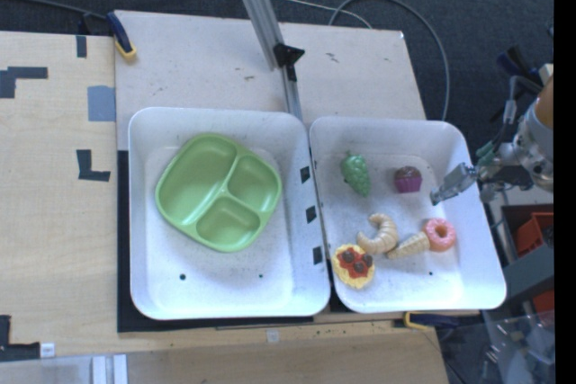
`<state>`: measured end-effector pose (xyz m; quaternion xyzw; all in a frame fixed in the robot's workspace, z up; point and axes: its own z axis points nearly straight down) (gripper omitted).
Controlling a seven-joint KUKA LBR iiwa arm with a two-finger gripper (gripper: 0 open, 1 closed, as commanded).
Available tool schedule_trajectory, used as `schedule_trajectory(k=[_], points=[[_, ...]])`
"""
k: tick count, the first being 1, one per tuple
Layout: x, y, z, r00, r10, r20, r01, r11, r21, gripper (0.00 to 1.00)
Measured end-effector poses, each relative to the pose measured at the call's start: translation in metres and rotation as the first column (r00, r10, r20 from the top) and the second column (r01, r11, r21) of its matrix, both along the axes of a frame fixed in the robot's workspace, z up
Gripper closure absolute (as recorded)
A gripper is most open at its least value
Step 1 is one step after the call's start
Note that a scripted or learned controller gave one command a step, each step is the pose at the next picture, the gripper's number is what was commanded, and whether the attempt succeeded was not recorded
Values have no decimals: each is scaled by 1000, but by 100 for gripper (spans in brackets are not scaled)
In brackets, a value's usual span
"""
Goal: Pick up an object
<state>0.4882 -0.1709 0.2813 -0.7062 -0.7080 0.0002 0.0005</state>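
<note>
The gripper [447, 186] hovers at the right bin's [387, 132] three o'clock rim — whether its claw is apart or together, I cannot tell. The pink doughnut [440, 235] lies nearest, at its six o'clock, touching a cone [409, 245] — descend squarely over it

One overhead camera slants down on both bins [306, 135].
</note>
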Motion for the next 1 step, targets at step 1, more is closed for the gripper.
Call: schedule_trajectory(k=[1], points=[[0, 0, 0, 1000, -1, 0, 1, 1000, 0, 0]])
